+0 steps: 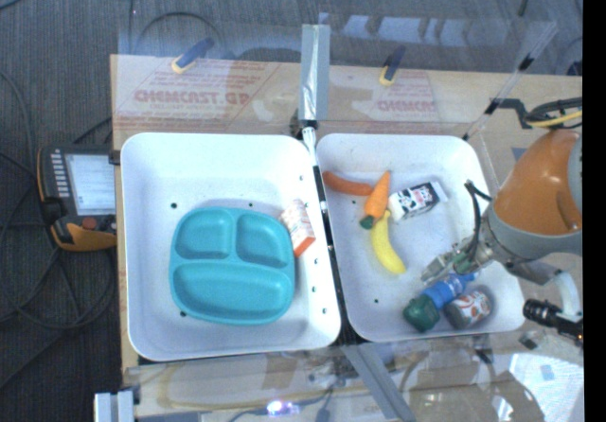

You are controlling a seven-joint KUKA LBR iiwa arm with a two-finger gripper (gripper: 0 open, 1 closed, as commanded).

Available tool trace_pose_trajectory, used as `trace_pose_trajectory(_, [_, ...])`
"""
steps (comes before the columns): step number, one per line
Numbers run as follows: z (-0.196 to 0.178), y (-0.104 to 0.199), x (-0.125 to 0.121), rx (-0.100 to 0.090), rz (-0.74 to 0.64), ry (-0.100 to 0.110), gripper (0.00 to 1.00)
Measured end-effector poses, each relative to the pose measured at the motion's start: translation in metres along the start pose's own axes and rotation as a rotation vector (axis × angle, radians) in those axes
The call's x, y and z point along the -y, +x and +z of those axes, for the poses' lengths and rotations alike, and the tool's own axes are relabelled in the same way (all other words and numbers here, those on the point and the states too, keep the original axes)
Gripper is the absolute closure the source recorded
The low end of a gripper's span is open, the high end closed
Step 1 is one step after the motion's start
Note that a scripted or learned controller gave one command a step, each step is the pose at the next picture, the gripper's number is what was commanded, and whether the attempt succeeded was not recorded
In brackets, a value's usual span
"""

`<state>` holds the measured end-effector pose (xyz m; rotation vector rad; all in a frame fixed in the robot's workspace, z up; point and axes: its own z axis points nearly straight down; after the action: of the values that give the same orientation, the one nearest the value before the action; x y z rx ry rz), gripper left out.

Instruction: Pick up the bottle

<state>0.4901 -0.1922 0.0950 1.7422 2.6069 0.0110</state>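
A blue bottle (437, 298) with a dark green cap lies tilted near the front right of the right bin (365, 311). My gripper (453, 265) hangs just above and behind its blue end, open, with nothing between its fingers. A white bottle with a black label (415, 200) lies further back in the same bin. A small white and orange bottle (298, 226) rests in the left bin, against the edge of the teal tray.
A grey can (470, 307) lies right beside the blue bottle. A banana (385, 249), a carrot (378, 195) and an orange strip (347, 184) lie in the middle of the right bin. A teal divided tray (232, 265) sits in the left bin (151, 165).
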Motion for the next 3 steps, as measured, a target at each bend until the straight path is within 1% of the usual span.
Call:
trace_pose_trajectory(1, [0.0,0.0,0.0,0.0,0.0,0.001,0.0])
trace_pose_trajectory(2, [0.005,0.01,-0.002,0.017,-0.146,0.001,0.0])
trace_pose_trajectory(3, [-0.001,0.012,-0.004,0.011,-0.149,0.001,1.0])
